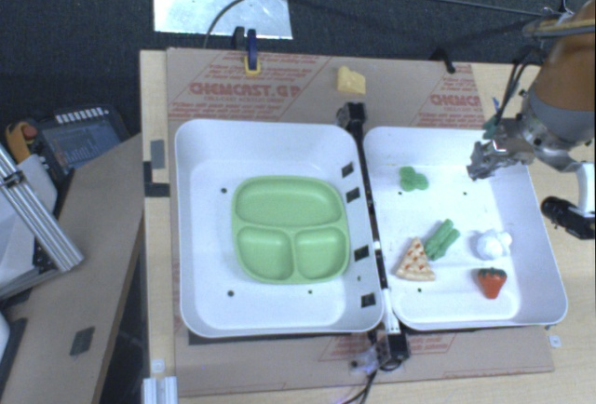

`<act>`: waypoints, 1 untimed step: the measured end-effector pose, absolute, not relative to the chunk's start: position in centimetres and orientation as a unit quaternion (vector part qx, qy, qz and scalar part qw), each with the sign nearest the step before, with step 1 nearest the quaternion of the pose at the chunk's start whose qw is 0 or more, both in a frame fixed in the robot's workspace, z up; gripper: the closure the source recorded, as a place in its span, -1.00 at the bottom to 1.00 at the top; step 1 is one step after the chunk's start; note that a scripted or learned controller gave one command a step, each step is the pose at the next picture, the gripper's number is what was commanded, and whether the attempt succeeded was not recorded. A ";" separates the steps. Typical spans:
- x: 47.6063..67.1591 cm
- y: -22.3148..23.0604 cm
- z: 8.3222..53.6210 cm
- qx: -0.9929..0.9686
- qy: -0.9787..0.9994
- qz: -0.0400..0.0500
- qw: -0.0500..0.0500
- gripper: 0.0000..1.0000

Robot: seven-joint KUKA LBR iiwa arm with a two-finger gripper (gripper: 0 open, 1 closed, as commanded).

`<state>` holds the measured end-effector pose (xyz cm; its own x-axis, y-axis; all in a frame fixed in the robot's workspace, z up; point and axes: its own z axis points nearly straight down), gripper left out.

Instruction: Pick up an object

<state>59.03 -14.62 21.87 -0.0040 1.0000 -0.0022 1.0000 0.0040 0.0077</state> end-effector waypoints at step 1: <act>59.2 -14.6 25.9 0.705 0.709 0.001 0.003 1.00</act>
<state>59.16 -14.64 25.93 -0.0047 1.0000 -0.0015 1.0000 0.0048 0.0057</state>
